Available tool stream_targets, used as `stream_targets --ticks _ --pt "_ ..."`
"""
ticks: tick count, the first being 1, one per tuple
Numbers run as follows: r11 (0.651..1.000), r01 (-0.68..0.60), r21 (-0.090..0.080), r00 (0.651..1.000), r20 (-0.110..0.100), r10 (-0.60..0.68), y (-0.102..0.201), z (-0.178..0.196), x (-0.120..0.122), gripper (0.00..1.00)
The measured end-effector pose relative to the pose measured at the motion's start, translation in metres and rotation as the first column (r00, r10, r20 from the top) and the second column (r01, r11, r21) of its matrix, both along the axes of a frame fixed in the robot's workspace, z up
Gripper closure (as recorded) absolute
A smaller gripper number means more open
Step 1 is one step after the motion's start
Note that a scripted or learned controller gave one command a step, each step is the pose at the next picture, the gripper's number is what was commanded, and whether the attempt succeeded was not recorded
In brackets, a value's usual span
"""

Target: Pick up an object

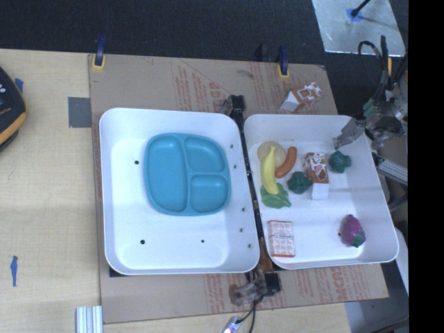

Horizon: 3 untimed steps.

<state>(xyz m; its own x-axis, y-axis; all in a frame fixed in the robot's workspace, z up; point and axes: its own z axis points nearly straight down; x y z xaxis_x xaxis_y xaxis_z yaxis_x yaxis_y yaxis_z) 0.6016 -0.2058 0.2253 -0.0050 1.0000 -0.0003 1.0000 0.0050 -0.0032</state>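
Open floor of right bin (326, 238) between carton (281, 238) and purple toy (352, 230).

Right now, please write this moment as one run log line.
end effector: over right bin far edge | holding: nothing seen | nearest: green toy | left bin: blue plate

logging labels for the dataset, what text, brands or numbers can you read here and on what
No text reads clearly enough to quote.
Red print repeated across the cardboard sheet: too blurred to read.
Red and white packet in the right bin: print too small.
Small carton in that bin: blurred.
Carton on the cardboard: blurred.
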Motion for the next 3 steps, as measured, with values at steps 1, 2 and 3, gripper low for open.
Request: stream_targets --ticks 1,2,3 --pt "1.0 -0.001 0.001 1.0 -0.002 0.001 0.014 -0.068 0.03 0.0" --pt "1.0 -0.001 -0.002 1.0 0.014 0.001 0.086 -0.128 -0.001 0.0" --pt "1.0 -0.003 -0.002 1.0 0.008 0.003 0.085 -0.118 -0.002 1.0"
